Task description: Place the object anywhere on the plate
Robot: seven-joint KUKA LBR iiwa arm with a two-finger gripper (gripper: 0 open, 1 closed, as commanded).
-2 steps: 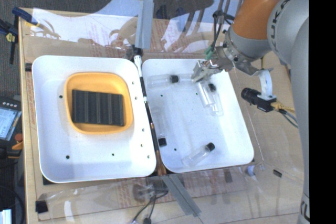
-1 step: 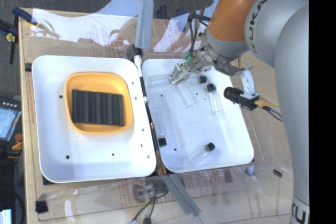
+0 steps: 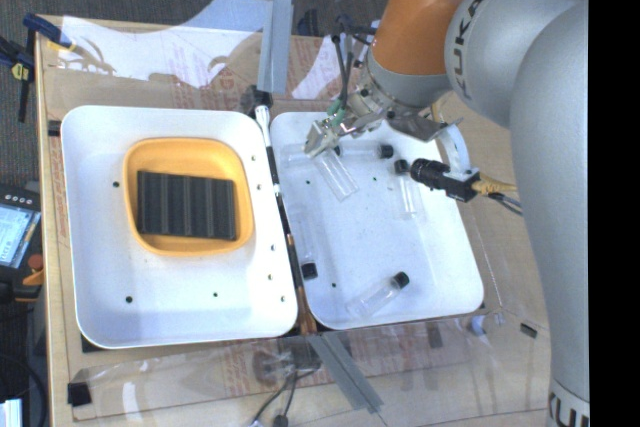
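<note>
Gripper [image 3: 322, 137] over right bin's [image 3: 455, 295] upper left corner, finger state indiscernible. Clear vials: one [image 3: 338, 177] just below gripper, another [image 3: 380, 292] near front rim. Yellow plate [image 3: 185, 160] in left bin [image 3: 90, 295].

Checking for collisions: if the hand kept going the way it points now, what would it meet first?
The hand points down-left toward the right bin. Likely first contact is the clear vial beside its tip, or the bin floor; depth is unclear.

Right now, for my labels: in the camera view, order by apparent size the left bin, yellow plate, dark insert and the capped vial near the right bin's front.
1. Left bin
2. Yellow plate
3. Dark insert
4. Capped vial
</note>
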